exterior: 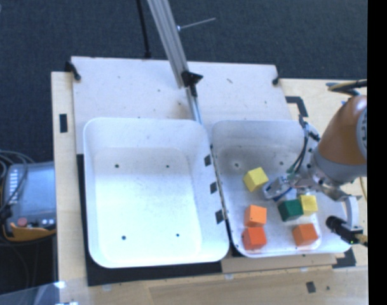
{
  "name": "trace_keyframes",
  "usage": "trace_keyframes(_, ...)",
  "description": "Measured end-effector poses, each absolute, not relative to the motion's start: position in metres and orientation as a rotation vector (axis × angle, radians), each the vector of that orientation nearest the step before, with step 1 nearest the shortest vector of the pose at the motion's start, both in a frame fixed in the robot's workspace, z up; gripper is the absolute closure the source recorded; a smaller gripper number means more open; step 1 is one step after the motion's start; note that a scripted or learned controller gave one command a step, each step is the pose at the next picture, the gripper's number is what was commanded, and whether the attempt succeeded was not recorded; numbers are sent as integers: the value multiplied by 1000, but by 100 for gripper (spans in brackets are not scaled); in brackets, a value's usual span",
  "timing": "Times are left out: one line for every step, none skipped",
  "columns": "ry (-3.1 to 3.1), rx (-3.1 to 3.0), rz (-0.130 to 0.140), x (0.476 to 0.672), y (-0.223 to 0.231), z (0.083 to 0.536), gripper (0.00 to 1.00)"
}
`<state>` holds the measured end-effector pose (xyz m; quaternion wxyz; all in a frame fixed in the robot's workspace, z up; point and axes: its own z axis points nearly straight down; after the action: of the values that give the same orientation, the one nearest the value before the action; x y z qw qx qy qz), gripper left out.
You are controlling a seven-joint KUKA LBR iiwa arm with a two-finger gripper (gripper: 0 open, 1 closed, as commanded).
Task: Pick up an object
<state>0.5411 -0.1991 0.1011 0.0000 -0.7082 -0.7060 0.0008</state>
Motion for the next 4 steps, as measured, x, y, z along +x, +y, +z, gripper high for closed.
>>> trace_keyframes(-2212,-2239,-3,542,-201,115,100)
trace_keyframes(-2221,-2229,-3,546,-204,159,100)
trace_keyframes(-2223,-2229,-3,542,-208,204,100)
trace_keyframes(-2229,-2224,-4,543,-210,253,100)
